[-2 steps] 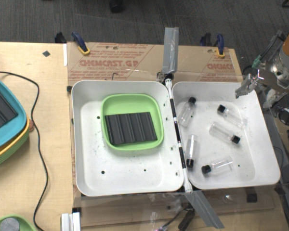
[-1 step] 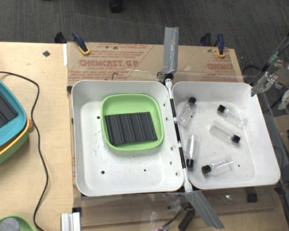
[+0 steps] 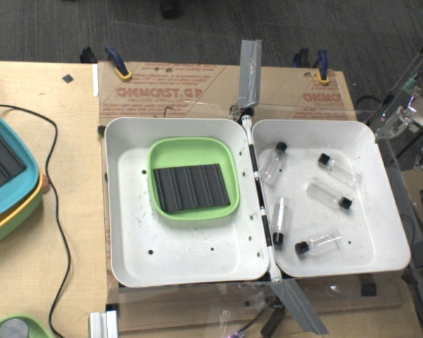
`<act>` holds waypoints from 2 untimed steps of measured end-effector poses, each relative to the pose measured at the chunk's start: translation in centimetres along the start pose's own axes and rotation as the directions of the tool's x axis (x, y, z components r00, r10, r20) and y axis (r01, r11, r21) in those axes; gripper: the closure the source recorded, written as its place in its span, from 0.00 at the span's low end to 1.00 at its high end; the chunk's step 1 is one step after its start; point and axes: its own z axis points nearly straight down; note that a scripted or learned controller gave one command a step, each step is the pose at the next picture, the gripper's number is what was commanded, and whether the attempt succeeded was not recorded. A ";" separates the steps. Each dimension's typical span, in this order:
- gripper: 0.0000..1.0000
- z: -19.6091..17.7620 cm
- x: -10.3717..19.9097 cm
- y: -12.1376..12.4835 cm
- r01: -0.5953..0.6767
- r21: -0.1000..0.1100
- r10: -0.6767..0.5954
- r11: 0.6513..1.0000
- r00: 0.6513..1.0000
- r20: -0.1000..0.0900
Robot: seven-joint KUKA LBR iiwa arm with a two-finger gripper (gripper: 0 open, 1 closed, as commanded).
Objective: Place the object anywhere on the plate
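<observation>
Vials [image 3: 329, 193], five clear ones with black caps, lie scattered in the right bin [image 3: 381, 259]; any of them could be the object to move. One [image 3: 271, 164] lies near the divider [image 3: 257, 189] at the upper left, one [image 3: 278, 220] sits close against the divider lower down, one [image 3: 335, 165] is toward the upper right, and one [image 3: 317, 243] lies near the front. None touch each other.

The plate [image 3: 229, 160], green and square with a dark ribbed insert [image 3: 192, 187], sits in the left bin [image 3: 127, 245], toward its back half. Nothing from the right bin lies on it.

By my reading, the task stands at its very start: no vial is picked. The gripper's state cannot be told.

The next move calls for choosing a vial and closing on it across its narrow body. The middle vial looks easiest, with open floor on all sides; the one by the divider leaves little room for a finger on that side. The carry must clear the raised divider and the plate's rim. The plate has bare bin floor around it, especially in front, so approach from above is open.
</observation>
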 end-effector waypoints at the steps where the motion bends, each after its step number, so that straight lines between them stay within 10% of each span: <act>1: 0.00 -4.9 0.0 -0.6 -0.244 0.000 0.244 0.970 0.970 0.000; 2: 0.00 -4.5 -0.7 0.8 -0.453 0.001 0.453 0.892 0.892 0.002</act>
